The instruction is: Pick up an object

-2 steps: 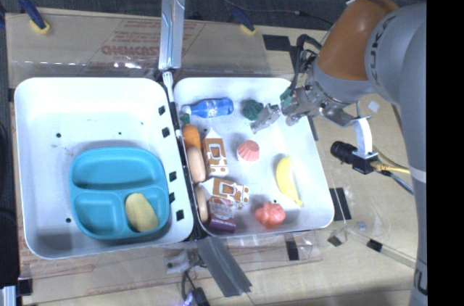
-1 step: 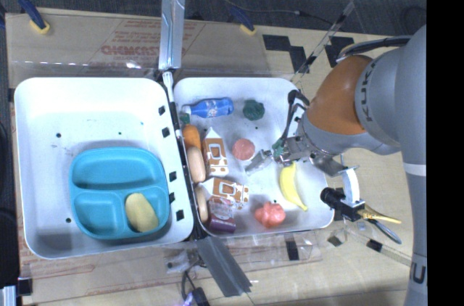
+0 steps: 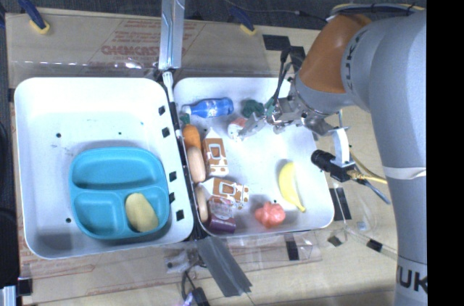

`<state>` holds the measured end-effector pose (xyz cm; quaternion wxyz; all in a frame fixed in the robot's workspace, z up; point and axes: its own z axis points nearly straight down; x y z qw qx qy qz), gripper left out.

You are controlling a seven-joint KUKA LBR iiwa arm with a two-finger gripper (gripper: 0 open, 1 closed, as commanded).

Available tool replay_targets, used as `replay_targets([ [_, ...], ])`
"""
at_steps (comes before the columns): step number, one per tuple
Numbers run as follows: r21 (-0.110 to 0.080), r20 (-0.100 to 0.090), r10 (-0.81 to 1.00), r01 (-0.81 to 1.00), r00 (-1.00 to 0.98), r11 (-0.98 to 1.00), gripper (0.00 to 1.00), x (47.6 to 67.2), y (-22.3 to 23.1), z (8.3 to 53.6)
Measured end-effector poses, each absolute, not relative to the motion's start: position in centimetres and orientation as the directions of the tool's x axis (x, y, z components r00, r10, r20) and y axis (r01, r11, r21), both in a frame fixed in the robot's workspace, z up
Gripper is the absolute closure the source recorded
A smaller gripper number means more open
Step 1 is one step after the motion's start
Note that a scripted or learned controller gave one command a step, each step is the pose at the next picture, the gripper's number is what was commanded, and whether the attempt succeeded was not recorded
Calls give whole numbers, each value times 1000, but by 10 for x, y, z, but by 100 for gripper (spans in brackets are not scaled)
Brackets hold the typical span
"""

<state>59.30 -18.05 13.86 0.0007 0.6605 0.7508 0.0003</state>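
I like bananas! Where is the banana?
The banana lies in the right bin, near its right wall, just above the pink toy.

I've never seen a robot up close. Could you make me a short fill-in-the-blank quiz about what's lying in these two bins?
1. The blue tray lies in the ____ bin.
2. The yellow potato rests in one of the tray's ____ compartments.
3. The banana is colored ____.
4. The blue bottle lies near the right bin's ____ edge.

Answers: left; smaller; yellow; far

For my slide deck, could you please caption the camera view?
The arm's hand reaches into the right bin near a blue bottle; a banana lies nearby.
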Motion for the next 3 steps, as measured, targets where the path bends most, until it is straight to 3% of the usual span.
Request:
replay_targets([
  [1,2,-1,950,950,-314,314,0,641,-170,132],
  [2,1,-2,940,940,-340,340,0,658,-185,92],
  [3,-1,0,954,954,-301,301,0,626,-169,92],
])
